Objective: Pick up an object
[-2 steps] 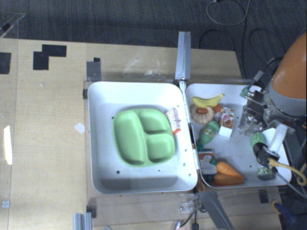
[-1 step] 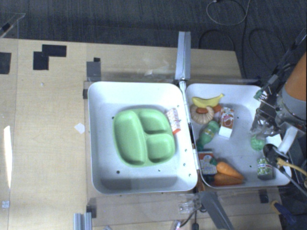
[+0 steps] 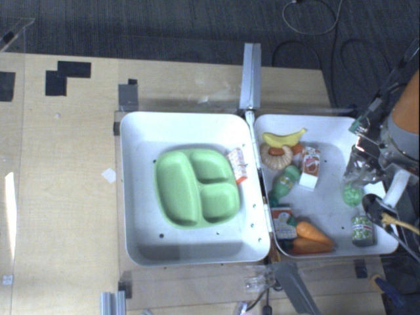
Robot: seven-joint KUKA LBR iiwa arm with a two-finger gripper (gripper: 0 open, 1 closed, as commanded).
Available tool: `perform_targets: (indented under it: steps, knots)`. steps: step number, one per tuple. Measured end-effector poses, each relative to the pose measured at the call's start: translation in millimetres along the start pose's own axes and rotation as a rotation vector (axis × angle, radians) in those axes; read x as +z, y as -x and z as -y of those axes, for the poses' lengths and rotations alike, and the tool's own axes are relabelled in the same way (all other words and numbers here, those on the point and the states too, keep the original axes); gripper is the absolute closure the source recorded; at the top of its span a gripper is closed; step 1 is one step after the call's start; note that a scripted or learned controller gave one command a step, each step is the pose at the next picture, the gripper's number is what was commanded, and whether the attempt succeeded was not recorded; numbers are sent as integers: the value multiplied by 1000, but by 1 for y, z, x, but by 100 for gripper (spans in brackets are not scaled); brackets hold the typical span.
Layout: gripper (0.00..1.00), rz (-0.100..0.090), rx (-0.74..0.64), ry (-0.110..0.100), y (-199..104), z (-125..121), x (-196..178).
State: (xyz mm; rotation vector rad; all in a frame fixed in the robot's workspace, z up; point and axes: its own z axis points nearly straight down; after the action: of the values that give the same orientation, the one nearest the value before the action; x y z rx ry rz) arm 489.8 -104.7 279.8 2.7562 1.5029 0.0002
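Over right bin's (image 3: pixel 331 126) right edge: gripper (image 3: pixel 359 170) hangs low, just above small green object (image 3: pixel 352 194); cannot tell jaw state, metal blurs together. Nothing seen grasped. Right bin contents: banana (image 3: pixel 284 138) at back-left, round tan item (image 3: pixel 276 156) just in front of it, red-white carton (image 3: pixel 310 161) beside that, green bottle (image 3: pixel 284 183) mid-left, carrot (image 3: pixel 314 231) at front edge, small can (image 3: pixel 362 230) near front-right corner. Left bin (image 3: pixel 141 195): green divided tray (image 3: pixel 197 187) in centre, small packet (image 3: pixel 237 164) touching tray's right rim. Both bins side by side on worktop (image 3: pixel 59 176).
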Motion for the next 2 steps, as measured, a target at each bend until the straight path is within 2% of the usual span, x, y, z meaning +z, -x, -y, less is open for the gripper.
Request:
perform_targets:
  steps: [1, 2]
  knots:
    - [100, 1, -9, 1, -2, -1, -10]
    - [100, -1, 8, 0, 18, -10, -27]
